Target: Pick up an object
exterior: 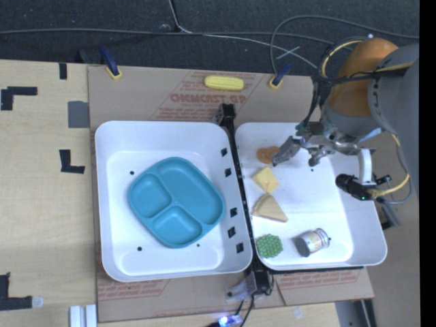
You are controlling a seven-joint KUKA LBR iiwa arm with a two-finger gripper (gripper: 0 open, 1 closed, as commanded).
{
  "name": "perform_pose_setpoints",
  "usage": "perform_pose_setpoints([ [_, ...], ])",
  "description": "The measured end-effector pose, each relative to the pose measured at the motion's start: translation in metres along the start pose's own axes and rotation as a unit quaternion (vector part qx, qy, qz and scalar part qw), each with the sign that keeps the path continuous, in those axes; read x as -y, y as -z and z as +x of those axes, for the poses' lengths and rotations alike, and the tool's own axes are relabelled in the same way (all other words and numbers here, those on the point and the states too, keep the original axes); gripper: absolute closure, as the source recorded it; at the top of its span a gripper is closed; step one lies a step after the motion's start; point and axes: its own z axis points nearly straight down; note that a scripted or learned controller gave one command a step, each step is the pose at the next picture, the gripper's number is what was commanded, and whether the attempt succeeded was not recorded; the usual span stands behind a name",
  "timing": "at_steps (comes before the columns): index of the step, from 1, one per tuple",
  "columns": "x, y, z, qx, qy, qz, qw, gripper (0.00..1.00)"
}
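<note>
To my left, a blue tray point(176, 201) lies in the left bin point(109, 182). Beyond the bins, a yellow piece point(223, 82) rests on cardboard point(136, 94), with black cables point(204, 33) behind.

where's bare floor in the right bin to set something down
Free: the right bin floor between the silver can and the gripper. Crowded: its left side, where the orange piece, yellow block, wedge and green ball line up beside the divider.

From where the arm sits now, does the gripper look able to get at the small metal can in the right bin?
Probably yes. The can lies alone on bare bin floor, apart from the green ball and wedge; the gripper hangs over the same bin.
</note>
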Motion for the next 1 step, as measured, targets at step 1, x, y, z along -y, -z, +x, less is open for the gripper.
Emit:
perform_pose_setpoints([
  [1, -0.0040, -0.0591, 0.0014, -0.002, -0.001, -0.004, 1.0000, 0.00],
])
